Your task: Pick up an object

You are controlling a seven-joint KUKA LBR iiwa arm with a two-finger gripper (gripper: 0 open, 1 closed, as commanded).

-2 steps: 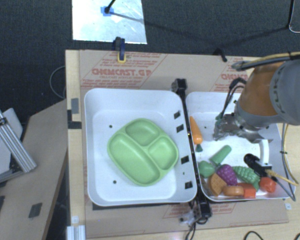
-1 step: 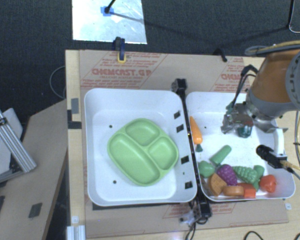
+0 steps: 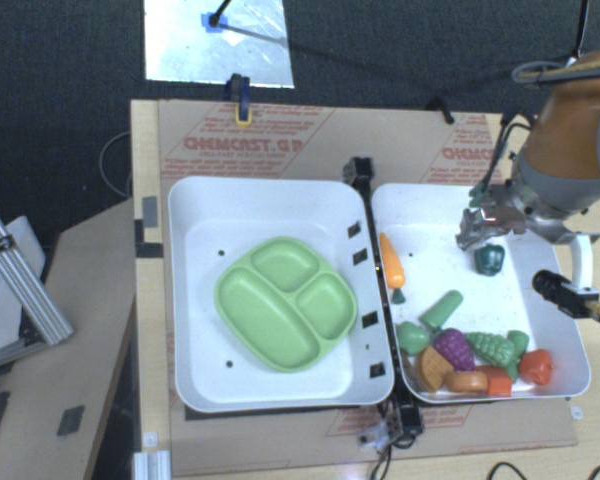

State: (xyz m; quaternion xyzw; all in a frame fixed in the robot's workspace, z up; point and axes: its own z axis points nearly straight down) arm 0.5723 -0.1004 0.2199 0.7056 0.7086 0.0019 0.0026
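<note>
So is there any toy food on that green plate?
No, the green plate sits bare in the left bin, while the toy food is piled in the right bin.

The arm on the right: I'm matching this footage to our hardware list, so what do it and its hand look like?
The arm is bulky and rounded, with a wide orange band above grey wrist housing. Its hand is a small grey metallic assembly. A black cylindrical part with a white bracket sticks out lower down, and thin dark cables run near the wrist. No markings are legible.
</note>
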